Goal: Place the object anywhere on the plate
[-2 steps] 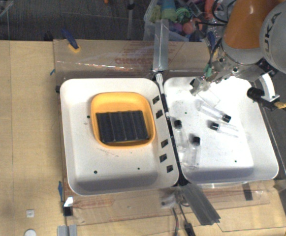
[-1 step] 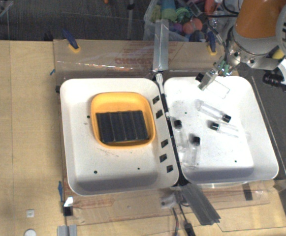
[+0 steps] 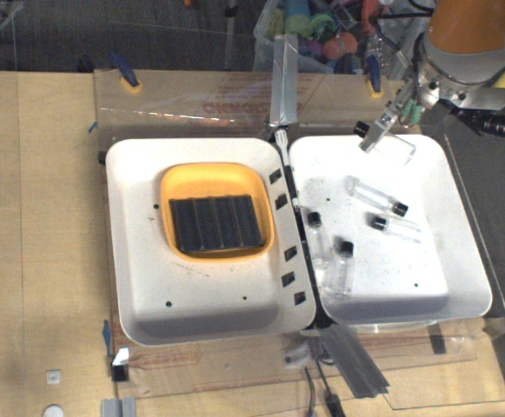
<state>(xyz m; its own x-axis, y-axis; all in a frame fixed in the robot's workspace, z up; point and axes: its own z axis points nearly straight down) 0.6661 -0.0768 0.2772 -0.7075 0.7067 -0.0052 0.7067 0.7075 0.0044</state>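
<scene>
Two white bins [image 3: 139,311] look like smooth, matt plastic; the yellow plate [image 3: 213,179] is glossy plastic. Clear vials [image 3: 375,196] are see-through with black caps. The bench [image 3: 35,233] is pale wood.

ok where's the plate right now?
The orange plate sits in the left bin, toward its upper middle, with a dark ridged block lying on it; the clear vials are in the right bin.

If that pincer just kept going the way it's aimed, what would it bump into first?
The pincer points down and leftward at the right bin's far edge. It would probably meet bare bin floor first, short of the clear vials, though depth is hard to judge.
</scene>
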